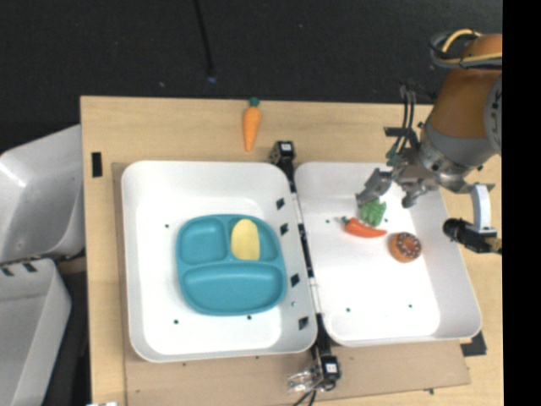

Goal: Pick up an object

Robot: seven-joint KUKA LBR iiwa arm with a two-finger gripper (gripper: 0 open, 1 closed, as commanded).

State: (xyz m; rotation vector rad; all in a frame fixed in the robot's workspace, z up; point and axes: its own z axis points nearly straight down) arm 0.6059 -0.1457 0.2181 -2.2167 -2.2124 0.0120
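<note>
At the frame's right, the gripper point(391, 194) hangs with fingers spread apart above the right bin point(380, 311). A green piece point(373, 211) lies just beneath, touching a red pepper point(365, 227).

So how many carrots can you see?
1. The carrot lies on the wooden bench, outside the bins, just above the left bin. The arm could hide things beneath it.
</note>
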